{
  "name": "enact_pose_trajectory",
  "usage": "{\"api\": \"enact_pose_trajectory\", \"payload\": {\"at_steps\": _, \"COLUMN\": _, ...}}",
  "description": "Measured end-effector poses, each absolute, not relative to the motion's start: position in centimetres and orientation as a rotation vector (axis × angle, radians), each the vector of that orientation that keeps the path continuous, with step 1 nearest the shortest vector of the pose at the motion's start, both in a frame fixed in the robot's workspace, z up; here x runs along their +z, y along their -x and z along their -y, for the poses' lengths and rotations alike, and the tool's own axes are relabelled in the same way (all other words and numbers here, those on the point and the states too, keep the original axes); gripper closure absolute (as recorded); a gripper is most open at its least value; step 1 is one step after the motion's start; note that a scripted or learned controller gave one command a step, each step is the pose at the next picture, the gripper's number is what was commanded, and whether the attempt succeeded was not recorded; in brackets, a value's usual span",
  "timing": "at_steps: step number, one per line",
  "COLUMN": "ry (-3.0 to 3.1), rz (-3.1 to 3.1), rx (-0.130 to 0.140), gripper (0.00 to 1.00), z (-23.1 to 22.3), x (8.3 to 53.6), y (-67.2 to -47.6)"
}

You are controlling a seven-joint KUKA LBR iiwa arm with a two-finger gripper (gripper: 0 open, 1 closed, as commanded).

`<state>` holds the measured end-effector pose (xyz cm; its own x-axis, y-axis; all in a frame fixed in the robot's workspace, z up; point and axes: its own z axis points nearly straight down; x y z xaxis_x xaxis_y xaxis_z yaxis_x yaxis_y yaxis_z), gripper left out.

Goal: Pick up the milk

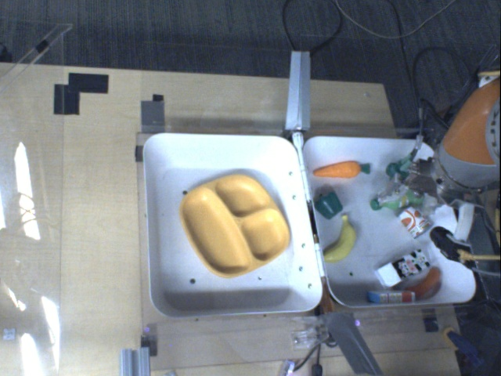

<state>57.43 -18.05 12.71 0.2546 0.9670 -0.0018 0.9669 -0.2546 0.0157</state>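
Nearest the camera, along the near rim of the right bin (462,288), lie a blue-and-red tube (391,296), a brown sausage-like piece (428,283) and, just beyond them, the milk (404,269), a small white carton with black cow patches lying on its side. Going left to right: the left bin (156,210) holds one yellow three-compartment tray (235,223); the right bin holds one dark green block (329,203), one carrot (338,170), one banana (341,240), one green bottle-like item (389,201) and one red-and-white packet (415,222). At the far right the gripper (413,180) hovers over the bottle and packet, well apart from the milk; whether its fingers are spread or closed cannot be told here. To do the step well, it probably should travel toward the near rim, centre over the carton, turn the fingers across its narrow sides and descend clear of the sausage piece touching its right end.
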Motion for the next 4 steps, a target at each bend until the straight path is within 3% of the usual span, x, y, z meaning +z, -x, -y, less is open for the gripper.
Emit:
{"api": "enact_pose_trajectory", "payload": {"at_steps": 1, "ry": -2.393, "rz": -2.025, "rx": 0.009, "gripper": 0.00, "z": 19.2, "x": 8.8, "y": -52.9}}
{"api": "enact_pose_trajectory", "payload": {"at_steps": 2, "ry": -2.265, "rz": -2.164, "rx": 0.010, "gripper": 0.00, "z": 17.8, "x": 8.8, "y": -57.3}}
{"api": "enact_pose_trajectory", "payload": {"at_steps": 3, "ry": -2.112, "rz": -2.312, "rx": 0.007, "gripper": 0.00, "z": 20.1, "x": 8.9, "y": -51.4}}
{"api": "enact_pose_trajectory", "payload": {"at_steps": 4, "ry": -1.902, "rz": -2.482, "rx": 0.009, "gripper": 0.00, "z": 16.3, "x": 9.0, "y": -49.1}}
